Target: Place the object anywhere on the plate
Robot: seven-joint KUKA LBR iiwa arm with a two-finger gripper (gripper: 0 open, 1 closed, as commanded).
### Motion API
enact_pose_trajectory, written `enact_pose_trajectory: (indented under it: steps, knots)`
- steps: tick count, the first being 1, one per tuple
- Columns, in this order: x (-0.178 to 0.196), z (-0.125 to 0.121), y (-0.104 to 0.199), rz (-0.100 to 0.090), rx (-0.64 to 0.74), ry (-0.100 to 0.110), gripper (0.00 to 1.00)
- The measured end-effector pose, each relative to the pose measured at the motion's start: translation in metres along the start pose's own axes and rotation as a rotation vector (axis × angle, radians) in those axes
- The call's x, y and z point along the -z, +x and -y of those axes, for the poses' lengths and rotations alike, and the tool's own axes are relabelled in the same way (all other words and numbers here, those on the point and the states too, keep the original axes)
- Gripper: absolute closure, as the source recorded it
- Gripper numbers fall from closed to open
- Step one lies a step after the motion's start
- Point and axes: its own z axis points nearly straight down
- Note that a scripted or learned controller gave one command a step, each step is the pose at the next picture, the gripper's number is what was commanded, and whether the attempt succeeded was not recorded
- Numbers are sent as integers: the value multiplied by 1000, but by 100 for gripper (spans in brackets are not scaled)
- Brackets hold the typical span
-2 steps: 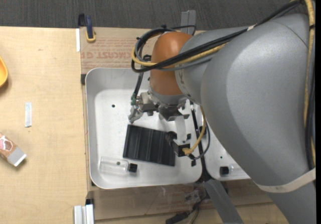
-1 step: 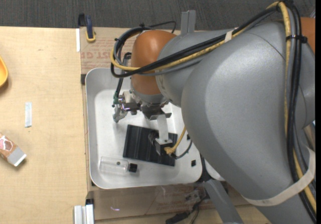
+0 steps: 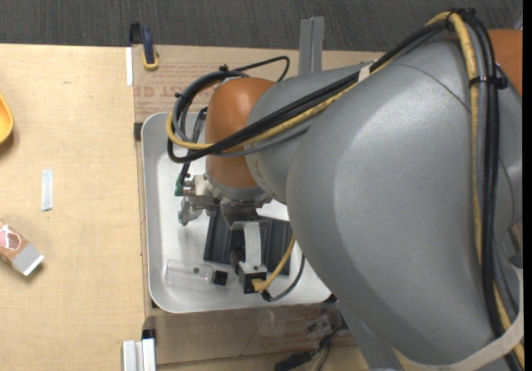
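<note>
Arm (image 3: 399,195) hogging most of the shot, gripper (image 3: 241,265) down in the bin (image 3: 154,220)

Camera view: big grey arm is closest to the lens and covers the right side, orange band (image 3: 233,128) sitting over the bin's middle. Gripper hangs low near the bin's front edge, and honestly I can't tell how it's set or whether anything's in it. Something clear, maybe a small bottle (image 3: 187,271), lies by the bin's front-left corner, just beside the gripper. My guess is that's the object, not sure though. Can't make out a plate with the arm in the way. So I'd say the task looks early: nothing visibly grabbed, pick and place both left to do. Out on the bench's left edge there's a small packet (image 3: 18,250).
</note>
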Motion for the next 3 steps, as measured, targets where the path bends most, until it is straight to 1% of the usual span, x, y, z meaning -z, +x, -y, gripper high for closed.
enact_pose_trajectory:
  steps: [1,2,3]
  knots:
    - [102,-62,-38,1,-212,-1,0]
    - [-5,-14,4,1,-307,0,0]
    - [3,-14,0,7,-309,5,100]
